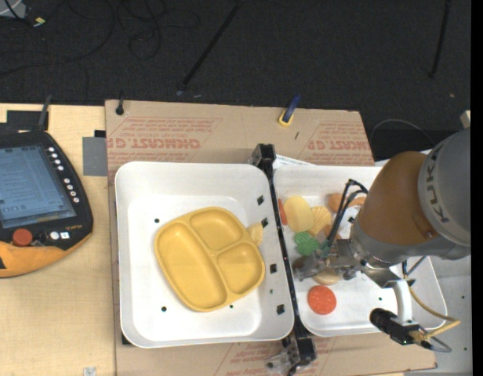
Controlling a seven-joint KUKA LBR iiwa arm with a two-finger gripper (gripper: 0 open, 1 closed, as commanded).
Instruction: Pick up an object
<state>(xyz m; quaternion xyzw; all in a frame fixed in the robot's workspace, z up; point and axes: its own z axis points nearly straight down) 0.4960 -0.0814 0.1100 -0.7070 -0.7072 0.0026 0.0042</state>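
Observation:
My gripper [314, 267] is low in the right bin [359, 319], near its left wall. A green object [306, 243] lies just above it, touching or nearly touching. Below it a red round object [321, 299] rests on the bin floor. A yellow rounded object [297, 211] and an orange piece [336, 202] sit further back in the same bin. A pale object [328, 277] peeks out right under the gripper, and I cannot tell whether it is held. The arm's orange band [394, 202] covers the middle of the bin.
The left bin [139, 210] holds a yellow divided plate [208, 257]. A small yellow piece [256, 232] lies by the plate's right edge. A black divider [277, 241] separates the bins. A tablet controller [34, 198] sits on the bench at far left.

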